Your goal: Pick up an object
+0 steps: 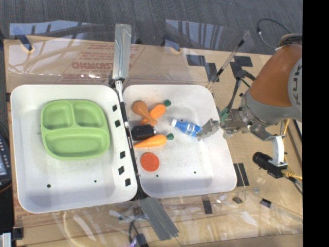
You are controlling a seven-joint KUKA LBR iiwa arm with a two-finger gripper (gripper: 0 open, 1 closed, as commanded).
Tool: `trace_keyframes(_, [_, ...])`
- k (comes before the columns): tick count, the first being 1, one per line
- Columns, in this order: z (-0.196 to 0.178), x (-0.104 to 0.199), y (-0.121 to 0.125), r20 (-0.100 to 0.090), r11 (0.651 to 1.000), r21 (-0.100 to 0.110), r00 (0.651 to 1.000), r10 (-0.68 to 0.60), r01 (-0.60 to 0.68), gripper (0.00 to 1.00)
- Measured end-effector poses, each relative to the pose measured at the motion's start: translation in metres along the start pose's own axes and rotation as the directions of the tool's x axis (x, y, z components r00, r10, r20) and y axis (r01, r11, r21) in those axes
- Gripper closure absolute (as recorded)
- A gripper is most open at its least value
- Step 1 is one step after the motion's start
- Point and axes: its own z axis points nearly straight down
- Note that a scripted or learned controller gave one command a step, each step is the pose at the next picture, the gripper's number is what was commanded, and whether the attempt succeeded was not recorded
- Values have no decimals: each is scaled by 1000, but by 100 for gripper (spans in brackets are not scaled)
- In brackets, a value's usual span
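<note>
So far nothing is lifted: the gripper [208,128] sits at centre-right of the frame, touching the blue bottle [185,127] that lies in the right bin [218,176]. Whether it is clenched or released, I cannot tell. Grasping and raising remain.

bins [175,187]: matt white plastic | tray [75,128]: smooth green plastic | bench [77,60]: brown cardboard

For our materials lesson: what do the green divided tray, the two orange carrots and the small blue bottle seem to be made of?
The green divided tray looks like moulded plastic: uniform colour, matte, with rounded compartment walls. The two orange carrots look like toy plastic, smooth, evenly coloured, with green tips. The small blue bottle seems to be clear plastic, though it is too small to be sure.
</note>
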Motion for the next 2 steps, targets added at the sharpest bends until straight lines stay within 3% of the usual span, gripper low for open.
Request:
trace_keyframes(1, [64, 8, 74, 1, 999, 1, 999, -36, 36, 0])
trace_keyframes(2, [133, -2, 76, 3, 998, -8, 998, 70, -70, 0])
